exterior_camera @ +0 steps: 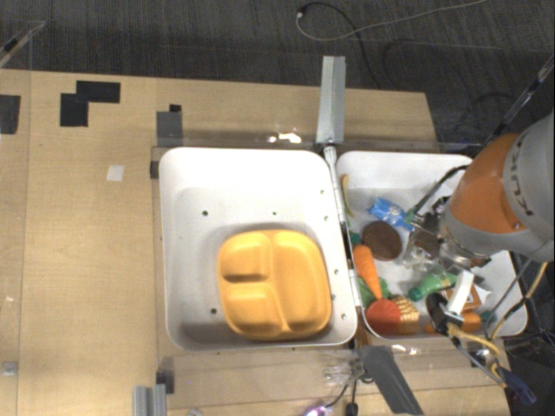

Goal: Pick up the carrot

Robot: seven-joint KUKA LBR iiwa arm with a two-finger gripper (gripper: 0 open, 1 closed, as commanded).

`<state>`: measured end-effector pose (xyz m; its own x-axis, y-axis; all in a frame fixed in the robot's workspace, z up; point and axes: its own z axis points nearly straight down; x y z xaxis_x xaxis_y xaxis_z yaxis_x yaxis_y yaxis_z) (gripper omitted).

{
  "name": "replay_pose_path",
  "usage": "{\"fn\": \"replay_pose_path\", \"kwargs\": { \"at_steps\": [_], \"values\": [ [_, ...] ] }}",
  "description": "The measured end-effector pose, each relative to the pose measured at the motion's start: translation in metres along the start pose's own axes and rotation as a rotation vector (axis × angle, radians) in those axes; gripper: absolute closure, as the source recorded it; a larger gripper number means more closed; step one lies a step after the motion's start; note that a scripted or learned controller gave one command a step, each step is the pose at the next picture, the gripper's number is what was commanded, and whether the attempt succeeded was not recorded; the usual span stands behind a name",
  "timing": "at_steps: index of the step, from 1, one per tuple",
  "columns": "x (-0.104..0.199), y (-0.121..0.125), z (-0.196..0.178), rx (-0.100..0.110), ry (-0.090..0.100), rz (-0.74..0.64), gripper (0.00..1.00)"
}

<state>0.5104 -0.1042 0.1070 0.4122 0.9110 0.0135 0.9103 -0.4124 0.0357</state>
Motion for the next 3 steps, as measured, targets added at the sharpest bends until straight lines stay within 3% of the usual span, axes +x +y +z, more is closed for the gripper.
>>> {"fn": "replay_pose_path", "kwargs": {
  "at_steps": [1,2,3],
  "values": [
    [0.033,0.054,0.020,0.024,-0.015,0.362,1.00],
    [0.128,0.079,-0.075,0.031,-0.012,0.063,1.00],
    [0.143,0.046,-0.095,0.033,-0.014,0.124,1.00]
  ]
}}
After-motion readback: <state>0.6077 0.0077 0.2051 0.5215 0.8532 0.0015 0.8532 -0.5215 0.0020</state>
